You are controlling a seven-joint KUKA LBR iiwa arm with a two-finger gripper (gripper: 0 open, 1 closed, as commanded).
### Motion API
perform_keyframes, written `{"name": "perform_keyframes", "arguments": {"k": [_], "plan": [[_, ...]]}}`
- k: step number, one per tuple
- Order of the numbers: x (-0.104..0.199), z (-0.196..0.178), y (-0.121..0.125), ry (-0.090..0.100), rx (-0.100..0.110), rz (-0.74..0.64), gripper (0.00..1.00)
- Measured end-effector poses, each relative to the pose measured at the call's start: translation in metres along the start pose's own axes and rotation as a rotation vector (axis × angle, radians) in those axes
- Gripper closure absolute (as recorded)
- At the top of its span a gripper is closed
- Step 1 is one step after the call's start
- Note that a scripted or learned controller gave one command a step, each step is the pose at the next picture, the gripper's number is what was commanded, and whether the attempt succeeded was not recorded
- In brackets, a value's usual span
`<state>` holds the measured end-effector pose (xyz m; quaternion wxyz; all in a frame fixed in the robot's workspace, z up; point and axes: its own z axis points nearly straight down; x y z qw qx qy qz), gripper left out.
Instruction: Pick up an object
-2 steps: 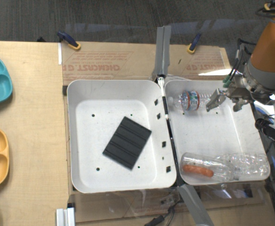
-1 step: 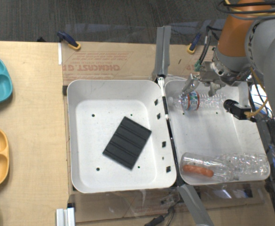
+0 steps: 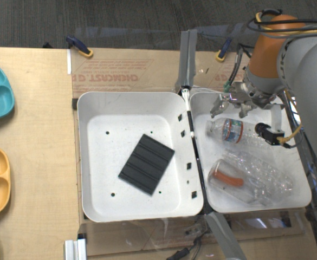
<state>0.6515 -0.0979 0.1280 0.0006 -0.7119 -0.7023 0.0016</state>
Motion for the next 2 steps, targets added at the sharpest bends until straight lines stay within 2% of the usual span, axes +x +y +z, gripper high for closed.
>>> {"name": "perform_keyframes", "arguments": {"k": [1, 2], "plan": [[-0.024, 0.040, -0.021, 0.001, 0.004, -0.004, 0.00], [-0.039, 0.038, -0.070, 0.002, 0.000, 0.021, 0.00]]}}
